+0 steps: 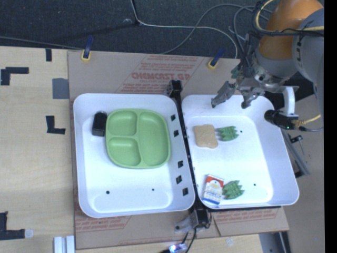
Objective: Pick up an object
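Observation:
My gripper (232, 100) hangs open over the back edge of the right bin (274, 157), its two dark fingers spread apart with nothing between them. Below it in that bin lie a tan bread slice (205, 136) and a green leafy toy (227, 133) side by side. Near the bin's front sit a small red and white carton (213, 188) and a second green leafy toy (233, 190). The left bin (89, 183) holds a green divided plate (138, 138) and a small black block (99, 124) at the plate's left.
A black hinge strip (181, 152) runs between the two bins. Cables (210, 20) trail across the dark floor behind the cardboard. A white bracket (287, 107) of the arm overhangs the right bin's far right corner.

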Controlling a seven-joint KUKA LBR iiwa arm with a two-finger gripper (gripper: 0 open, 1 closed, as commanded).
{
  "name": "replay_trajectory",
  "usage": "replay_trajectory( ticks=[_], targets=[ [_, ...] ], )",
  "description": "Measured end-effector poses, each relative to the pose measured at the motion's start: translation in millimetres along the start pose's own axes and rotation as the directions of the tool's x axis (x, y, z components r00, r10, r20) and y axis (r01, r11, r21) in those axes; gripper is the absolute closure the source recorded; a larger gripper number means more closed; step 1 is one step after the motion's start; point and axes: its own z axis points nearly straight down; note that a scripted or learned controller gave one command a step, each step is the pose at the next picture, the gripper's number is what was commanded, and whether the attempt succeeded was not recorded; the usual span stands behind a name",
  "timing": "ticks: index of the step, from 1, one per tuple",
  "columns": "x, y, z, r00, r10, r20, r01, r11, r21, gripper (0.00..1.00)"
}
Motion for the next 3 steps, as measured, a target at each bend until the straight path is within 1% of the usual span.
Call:
replay_trajectory(
  ticks=[1,2,3],
  targets=[
    [0.2,2.3,-7.8,1.0,-0.003,0.001,0.003,1.0,-0.013,0.0],
    [-5.6,-0.3,38.3,1.0,-0.001,0.003,0.001,1.0,-0.009,0.0],
    [-7.0,-10.8,95.2,1.0,-0.002,0.002,0.002,1.0,-0.007,0.0]
  ],
)
